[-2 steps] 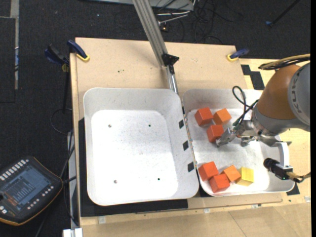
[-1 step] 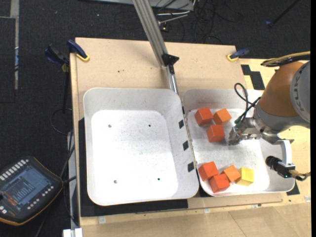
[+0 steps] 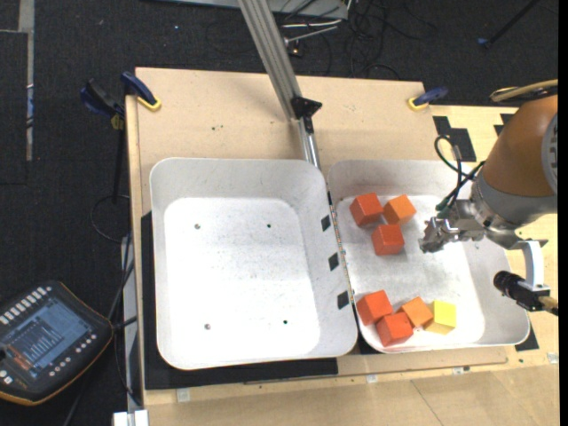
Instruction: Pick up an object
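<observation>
You see gripper [image 3: 432, 236] low over right bin [image 3: 497, 331], beside red cube [image 3: 389, 240]; finger state unclear. Nothing lifted yet; grasp and lift remain.

This is a robot lab. A wooden tabletop [image 3: 231, 118] sits on a dark carpet [image 3: 62, 105] and is held at its top corners by blue and yellow clamps [image 3: 135, 91]. Two white bins [image 3: 169, 238] lie on it side by side. A hand controller with a screen [image 3: 44, 340] rests at the lower left. A metal pole [image 3: 266, 43] slants down from the top, and loose cables [image 3: 346, 25] lie on the floor near it. A grey and orange robot arm [image 3: 524, 162] comes in from the right.
</observation>
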Robot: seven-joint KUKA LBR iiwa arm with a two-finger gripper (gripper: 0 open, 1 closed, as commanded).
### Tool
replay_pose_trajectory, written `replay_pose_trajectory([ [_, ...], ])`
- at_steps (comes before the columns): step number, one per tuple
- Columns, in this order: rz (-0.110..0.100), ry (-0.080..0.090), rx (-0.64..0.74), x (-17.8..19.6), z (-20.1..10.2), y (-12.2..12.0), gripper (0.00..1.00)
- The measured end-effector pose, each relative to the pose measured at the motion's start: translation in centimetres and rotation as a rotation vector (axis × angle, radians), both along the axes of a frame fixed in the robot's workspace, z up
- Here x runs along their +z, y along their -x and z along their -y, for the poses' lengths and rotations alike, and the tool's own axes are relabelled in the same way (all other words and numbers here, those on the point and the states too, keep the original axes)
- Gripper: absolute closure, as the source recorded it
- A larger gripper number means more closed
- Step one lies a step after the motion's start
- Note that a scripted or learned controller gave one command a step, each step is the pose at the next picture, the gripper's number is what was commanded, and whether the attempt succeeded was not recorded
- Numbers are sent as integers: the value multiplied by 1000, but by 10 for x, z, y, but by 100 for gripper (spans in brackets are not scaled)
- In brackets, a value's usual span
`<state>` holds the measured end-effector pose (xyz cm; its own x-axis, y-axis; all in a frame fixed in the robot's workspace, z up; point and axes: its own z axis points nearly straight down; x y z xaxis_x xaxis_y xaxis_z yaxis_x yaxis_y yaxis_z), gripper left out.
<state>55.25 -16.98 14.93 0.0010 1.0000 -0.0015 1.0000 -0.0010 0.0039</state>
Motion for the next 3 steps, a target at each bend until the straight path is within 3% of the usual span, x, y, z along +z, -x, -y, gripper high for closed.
replay_pose_trajectory([
  [1, 4, 1, 3, 63, 4, -1, 100],
  [2, -2, 0, 3, 67, 4, -2, 100],
  [3, 0, -3, 9, 80, -49, -25, 100],
])
